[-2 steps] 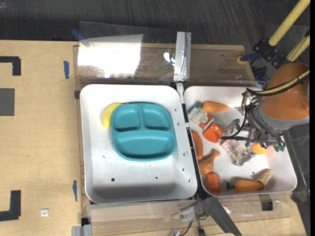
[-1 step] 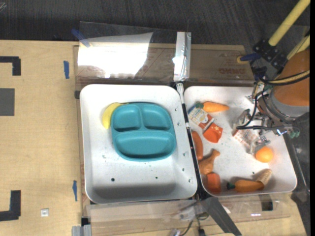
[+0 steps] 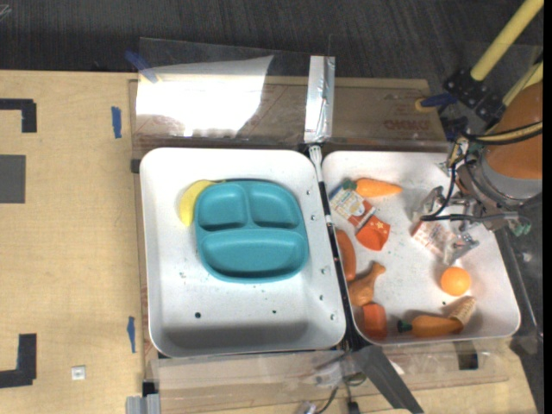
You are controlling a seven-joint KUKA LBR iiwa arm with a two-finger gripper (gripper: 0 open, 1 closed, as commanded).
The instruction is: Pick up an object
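L bin (image 3: 164,317) w/ teal divided plate (image 3: 250,229) over a yellow item (image 3: 189,201). R bin (image 3: 496,313): carrots, orange ball (image 3: 455,280), packets. Gripper (image 3: 448,231) low at R side near ball; can't tell jaws' state.

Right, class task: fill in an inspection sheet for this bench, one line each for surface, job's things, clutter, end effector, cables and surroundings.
Surface: two white bins side by side, left bin, right bin.
Job's things: right bin holds a carrot, orange ball, red packet and other toy food.
Clutter: teal divided tray in the left bin, over a yellow item.
End effector: low over the right bin; finger state unclear.
Cables: wires by the wrist.
Surroundings: clear sheet behind the bins.
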